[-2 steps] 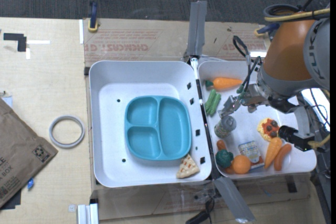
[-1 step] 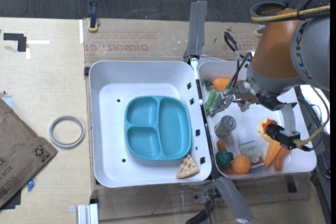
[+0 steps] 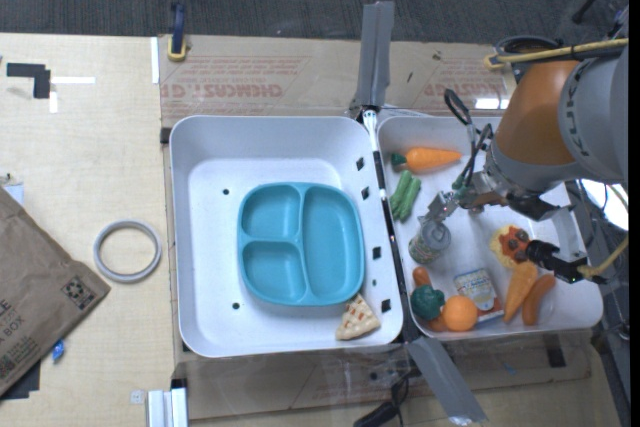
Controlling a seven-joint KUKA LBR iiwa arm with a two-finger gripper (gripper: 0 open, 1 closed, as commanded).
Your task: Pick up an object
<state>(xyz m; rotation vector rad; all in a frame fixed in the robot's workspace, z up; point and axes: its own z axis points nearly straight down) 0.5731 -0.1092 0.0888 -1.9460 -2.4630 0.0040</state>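
Apparently the approach is in hand: the gripper (image 3: 436, 237) hangs low in the right bin (image 3: 590, 315), and I cannot tell whether it grasps anything. Its next move calls for settling on one object. Just beside it lies the green bean pod (image 3: 404, 194), slim and ridged.
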